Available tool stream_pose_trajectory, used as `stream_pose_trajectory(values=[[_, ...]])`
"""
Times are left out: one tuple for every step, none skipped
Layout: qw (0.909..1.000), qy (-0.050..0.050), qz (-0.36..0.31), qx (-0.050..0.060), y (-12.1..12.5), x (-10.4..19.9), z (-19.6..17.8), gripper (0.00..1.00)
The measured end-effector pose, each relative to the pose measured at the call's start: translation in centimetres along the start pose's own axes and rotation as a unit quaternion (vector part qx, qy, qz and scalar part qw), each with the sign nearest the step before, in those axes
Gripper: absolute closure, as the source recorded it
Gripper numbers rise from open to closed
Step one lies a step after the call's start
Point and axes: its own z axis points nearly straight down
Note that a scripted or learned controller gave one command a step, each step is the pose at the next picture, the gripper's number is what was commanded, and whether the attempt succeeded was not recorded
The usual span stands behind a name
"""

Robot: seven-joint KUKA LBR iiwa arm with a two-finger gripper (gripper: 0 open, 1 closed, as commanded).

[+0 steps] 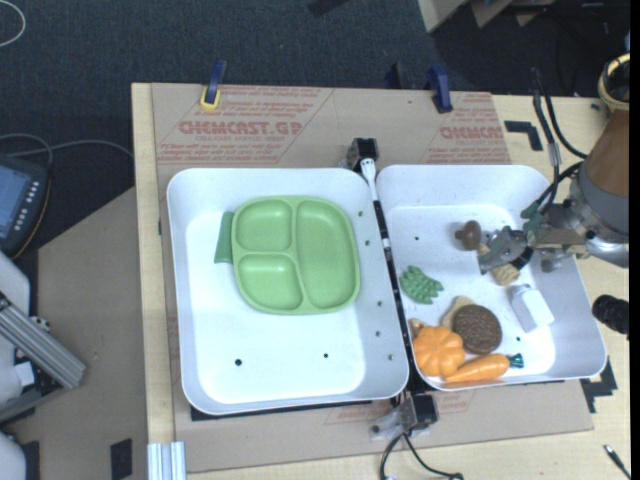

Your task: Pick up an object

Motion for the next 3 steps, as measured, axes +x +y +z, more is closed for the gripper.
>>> stream_pose_trajectory(values=[[1.0, -0.001, -0.001, -0.007, 0.2, 0.0, -0.6, 0.0], [1.0, 0.0, -0.001, -0.003, -0.2, -0.8, 4.3, 0.0], [1.0, 0.0, -0.001, -0.003, -1.2, -0.9, 9.3, 0.0]])
